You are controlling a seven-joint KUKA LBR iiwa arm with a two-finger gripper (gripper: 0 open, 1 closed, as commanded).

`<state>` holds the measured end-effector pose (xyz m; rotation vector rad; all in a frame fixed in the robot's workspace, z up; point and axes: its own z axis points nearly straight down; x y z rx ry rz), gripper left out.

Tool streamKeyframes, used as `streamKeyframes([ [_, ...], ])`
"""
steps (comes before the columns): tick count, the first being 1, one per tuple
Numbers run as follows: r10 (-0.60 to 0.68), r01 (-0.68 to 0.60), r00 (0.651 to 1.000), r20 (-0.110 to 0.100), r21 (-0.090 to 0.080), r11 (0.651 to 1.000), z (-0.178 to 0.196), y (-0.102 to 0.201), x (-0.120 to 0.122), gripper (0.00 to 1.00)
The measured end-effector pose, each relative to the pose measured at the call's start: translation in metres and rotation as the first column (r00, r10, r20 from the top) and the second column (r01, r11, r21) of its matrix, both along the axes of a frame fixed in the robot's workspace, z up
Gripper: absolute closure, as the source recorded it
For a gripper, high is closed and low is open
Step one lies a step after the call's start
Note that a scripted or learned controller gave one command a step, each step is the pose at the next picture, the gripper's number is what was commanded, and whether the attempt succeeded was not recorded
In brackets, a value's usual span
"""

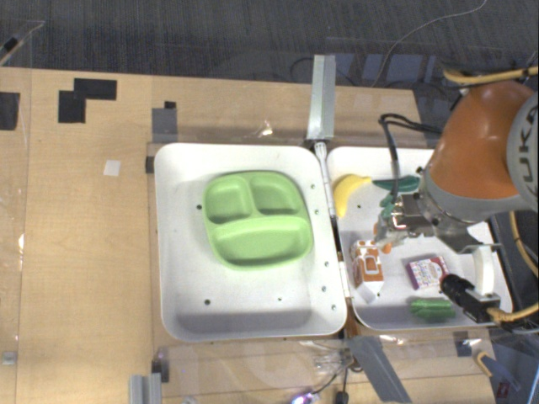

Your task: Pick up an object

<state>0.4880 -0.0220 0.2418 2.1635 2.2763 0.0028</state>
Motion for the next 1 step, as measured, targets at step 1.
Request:
streamKeyframes([
  [1, -0.446, 0.446, 0.895, -0.002, 0.0, 0.895, -0.0138, 0.0179, -0.0006, 1.0],
])
